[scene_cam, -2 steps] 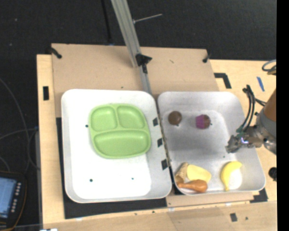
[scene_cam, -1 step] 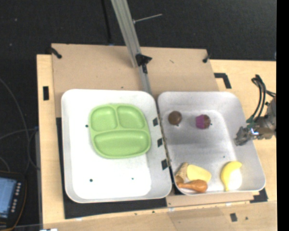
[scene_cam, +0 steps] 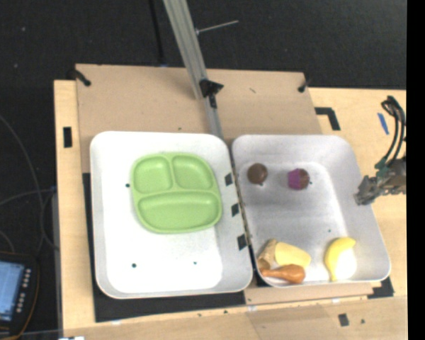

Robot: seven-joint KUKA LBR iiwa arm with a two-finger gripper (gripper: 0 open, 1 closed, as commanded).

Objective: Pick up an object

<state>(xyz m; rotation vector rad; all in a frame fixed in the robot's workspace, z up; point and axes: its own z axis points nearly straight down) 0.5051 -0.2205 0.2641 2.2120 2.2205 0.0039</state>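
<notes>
The gripper (scene_cam: 366,192), its state impossible to tell, hovers at the right bin's (scene_cam: 319,222) right rim, the plum (scene_cam: 298,179) lying well left of it.

A green plate (scene_cam: 176,193) lies in the left bin (scene_cam: 113,261); the hand (scene_cam: 368,190) hovers at the right bin's (scene_cam: 319,222) edge.
</notes>
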